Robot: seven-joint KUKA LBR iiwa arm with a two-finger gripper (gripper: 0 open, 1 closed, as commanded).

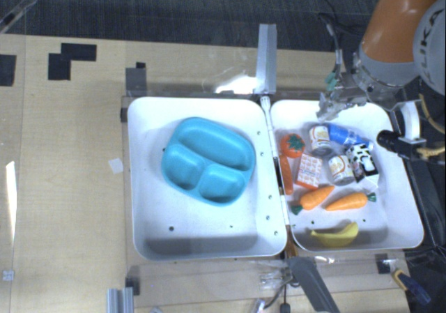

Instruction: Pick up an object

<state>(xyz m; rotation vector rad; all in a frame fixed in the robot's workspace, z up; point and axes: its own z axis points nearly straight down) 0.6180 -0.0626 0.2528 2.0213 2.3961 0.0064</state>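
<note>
The right bin (411, 224) holds a pile of small items: two small cans (320, 139) (339, 169), a blue bottle (343, 134), a black-and-white carton (362, 160), an orange packet (306, 169), two toy carrots (315, 197) (346, 201) and a banana (334, 233). My gripper (336, 105) hangs over the back edge of this bin, just above the upper can and the blue bottle. Nothing is visibly held in it. The left bin (150, 231) carries a blue divided plate (208, 159).
A metal post (267, 60) rises behind the divider between the bins. The arm's orange band (390, 22) and grey wrist fill the upper right. A black cable fitting (401, 144) juts over the right bin's far side.
</note>
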